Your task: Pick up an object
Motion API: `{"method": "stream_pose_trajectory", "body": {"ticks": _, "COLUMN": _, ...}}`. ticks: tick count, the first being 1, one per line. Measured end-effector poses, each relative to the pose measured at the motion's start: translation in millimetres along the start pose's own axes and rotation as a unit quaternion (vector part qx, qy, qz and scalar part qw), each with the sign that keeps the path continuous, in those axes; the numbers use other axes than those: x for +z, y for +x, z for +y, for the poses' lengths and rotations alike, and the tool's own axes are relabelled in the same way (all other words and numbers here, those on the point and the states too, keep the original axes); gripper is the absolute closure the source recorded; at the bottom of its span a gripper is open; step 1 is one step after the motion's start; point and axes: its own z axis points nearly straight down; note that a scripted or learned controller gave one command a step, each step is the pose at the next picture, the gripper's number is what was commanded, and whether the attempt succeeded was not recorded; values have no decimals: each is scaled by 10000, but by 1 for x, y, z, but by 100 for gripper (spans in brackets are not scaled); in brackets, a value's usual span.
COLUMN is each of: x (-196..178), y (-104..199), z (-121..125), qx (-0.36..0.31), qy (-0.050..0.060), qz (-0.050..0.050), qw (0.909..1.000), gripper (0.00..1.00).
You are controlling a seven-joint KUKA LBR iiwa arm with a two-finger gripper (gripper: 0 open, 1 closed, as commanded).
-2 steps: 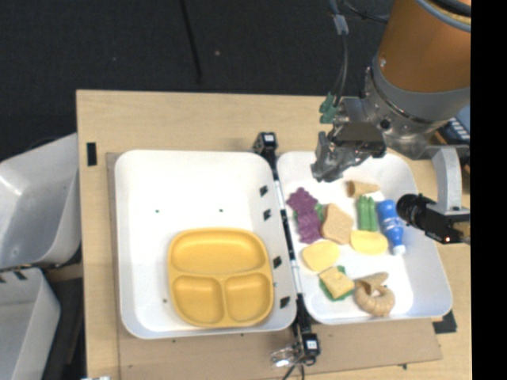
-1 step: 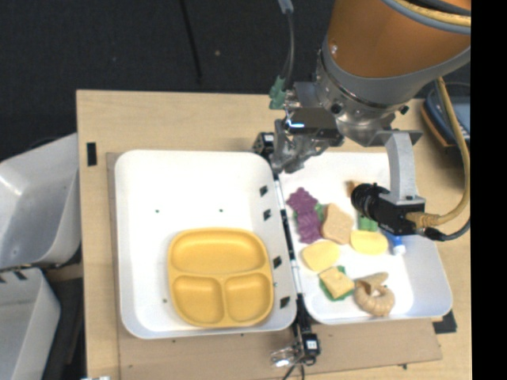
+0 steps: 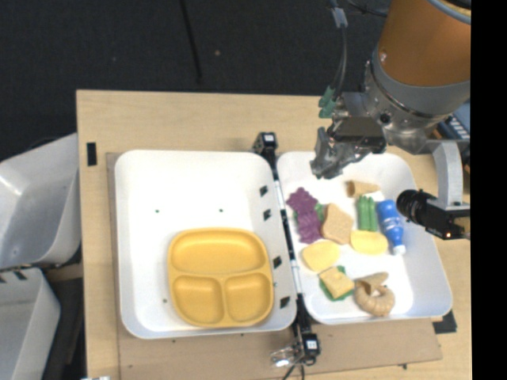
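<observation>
My gripper [image 3: 326, 165] hangs over the far left part of the right bin [image 3: 428, 291], above the toy food and touching none of it. Just below it lie purple grapes [image 3: 304, 212], a tan bread slice [image 3: 338, 224], a green piece [image 3: 365, 212] and a blue bottle [image 3: 389, 224]. Nearer the front are two yellow pieces [image 3: 320, 255] [image 3: 369, 242], a green and yellow sandwich [image 3: 337, 283] and a tan pretzel [image 3: 375, 295]. A small tan piece [image 3: 361, 188] lies to the gripper's right.
The left bin [image 3: 142, 188] holds a yellow divided tray [image 3: 221, 276] at its front. A ridge with black clips [image 3: 279, 228] separates the bins. A black cylinder [image 3: 428, 212] juts in over the right bin's right edge.
</observation>
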Motion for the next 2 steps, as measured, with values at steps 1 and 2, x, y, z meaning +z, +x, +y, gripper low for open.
{"method": "stream_pose_trajectory", "body": {"ticks": 1, "x": -19, "y": 63, "z": 0, "qx": -57, "qy": -16, "qz": 14, "qw": 10000, "gripper": 100}}
{"method": "stream_pose_trajectory", "body": {"ticks": 2, "x": -76, "y": -105, "z": 0, "qx": 61, "qy": -43, "qz": -15, "qw": 10000, "gripper": 100}}
